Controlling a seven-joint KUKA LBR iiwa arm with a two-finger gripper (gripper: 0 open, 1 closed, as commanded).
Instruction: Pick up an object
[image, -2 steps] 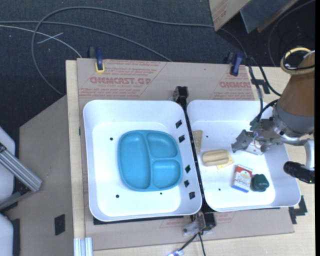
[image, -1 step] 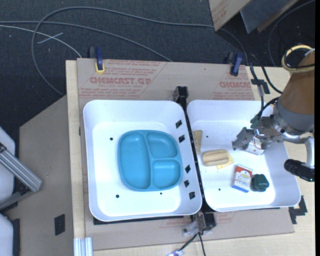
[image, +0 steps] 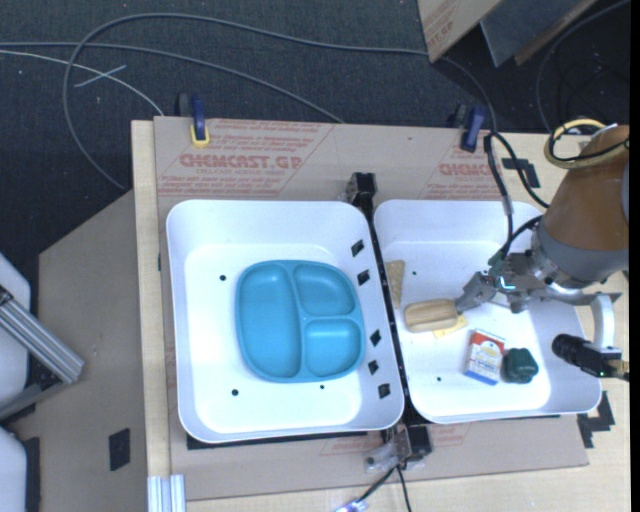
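- Two white bins sit side by side on a table. The left bin (image: 195, 300) holds a blue divided plate (image: 298, 320).
- The right bin (image: 440, 395) holds a tan bread-like roll (image: 432, 316), a small printed box (image: 484, 357) and a dark green object (image: 519, 366).
- The gripper (image: 480, 290) is low in the right bin, just beside the roll's right end. Whether its fingers are apart or together cannot be told.
- Risk: the gripper sits off the roll's end, so closing may nudge the roll away or pinch only its tip.
- Risk: the box lies near, and a sideways sweep could knock it.
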